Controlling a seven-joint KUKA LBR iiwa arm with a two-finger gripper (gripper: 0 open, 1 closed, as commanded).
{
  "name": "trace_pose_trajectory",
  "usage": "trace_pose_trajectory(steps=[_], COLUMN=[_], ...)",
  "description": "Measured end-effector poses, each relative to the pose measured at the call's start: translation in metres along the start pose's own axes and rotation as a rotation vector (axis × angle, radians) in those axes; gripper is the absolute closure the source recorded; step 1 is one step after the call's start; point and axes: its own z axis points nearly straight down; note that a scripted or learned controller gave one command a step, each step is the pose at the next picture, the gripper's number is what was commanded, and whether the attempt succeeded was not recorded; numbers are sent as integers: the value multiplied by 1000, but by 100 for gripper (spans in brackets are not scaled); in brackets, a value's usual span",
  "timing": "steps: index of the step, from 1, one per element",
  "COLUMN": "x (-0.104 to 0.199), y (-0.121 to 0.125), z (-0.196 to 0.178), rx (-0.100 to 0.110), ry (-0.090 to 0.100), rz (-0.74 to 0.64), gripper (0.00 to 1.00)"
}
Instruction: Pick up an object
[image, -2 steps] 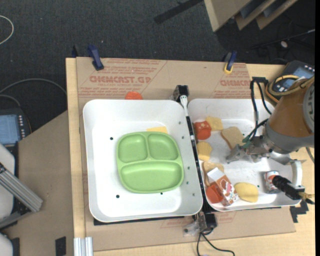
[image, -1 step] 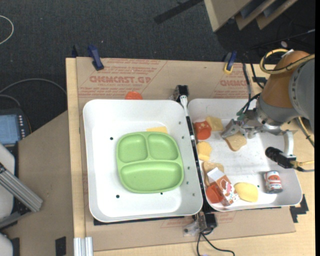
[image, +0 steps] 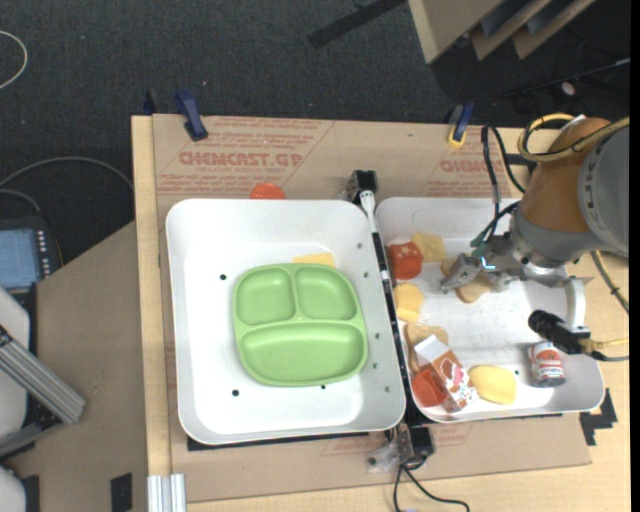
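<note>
My gripper (image: 466, 276) hangs low in the upper middle of the right bin (image: 560, 400), with the grey arm and its orange band (image: 560, 185) coming in from the right. It sits right over a brown, bread-like piece (image: 480, 291), which it partly hides. To its left lie a red round toy (image: 405, 260) and a pale yellow wedge (image: 430, 245). Nothing is seen lifted off the bin floor.
The right bin also holds a yellow lump (image: 408, 300), a tan pastry (image: 424, 334), a red-and-white packet (image: 446, 377), a lemon (image: 493, 384) and a small can (image: 547, 364). The left bin (image: 200, 300) holds a green divided plate (image: 298, 325) and a yellow slice (image: 315, 260).
</note>
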Motion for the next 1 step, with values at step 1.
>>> trace_pose_trajectory(steps=[1], x=[20], y=[15], z=[0], rx=[-7], ry=[-3], rz=[-4], gripper=[0])
